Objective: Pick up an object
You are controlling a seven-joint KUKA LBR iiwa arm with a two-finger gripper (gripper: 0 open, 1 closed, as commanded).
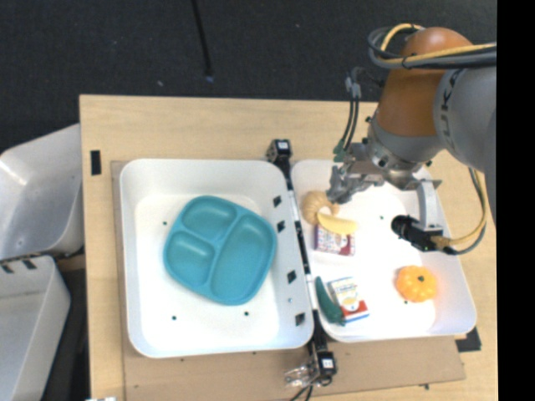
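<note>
My gripper (344,189) hangs over the back left part of the right bin (451,307), just right of and above a tan, rounded pastry-like item (313,205). A pale yellow banana piece (338,223) lies right below the gripper, resting on a small purple packet (333,241). Toward the front of that bin sit a small carton with a red and white face (349,297) and a dark green item (325,302) beside it. An orange pumpkin-shaped toy (415,282) lies at the right. Nothing shows between the fingers.
A blue sectioned plate (220,249) lies in the left bin (142,324). A black clip (278,149) stands at the back between the bins. A black cable and connector (415,230) hang off the arm over the right bin.
</note>
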